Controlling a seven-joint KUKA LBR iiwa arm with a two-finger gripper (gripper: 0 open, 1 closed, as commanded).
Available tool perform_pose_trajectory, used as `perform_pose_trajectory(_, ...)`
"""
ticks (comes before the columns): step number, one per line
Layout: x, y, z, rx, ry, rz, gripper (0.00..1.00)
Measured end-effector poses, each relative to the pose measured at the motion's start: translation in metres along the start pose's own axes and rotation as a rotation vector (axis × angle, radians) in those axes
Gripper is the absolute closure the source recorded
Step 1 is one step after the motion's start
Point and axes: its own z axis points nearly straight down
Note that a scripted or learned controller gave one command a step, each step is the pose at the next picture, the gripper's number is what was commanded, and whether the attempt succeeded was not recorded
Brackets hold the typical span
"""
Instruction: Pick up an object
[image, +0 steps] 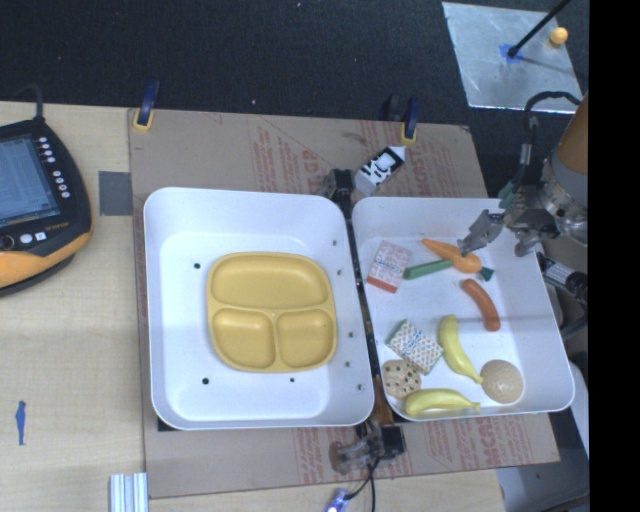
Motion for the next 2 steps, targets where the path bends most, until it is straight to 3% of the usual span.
perform_pose_trajectory(1,-0.051,-0.024,0.143,0.001,0.000,-0.001,0.00)
perform_pose_trajectory(2,-0.053,-0.024,0.132,0.002,-0.002,-0.004,1.00)
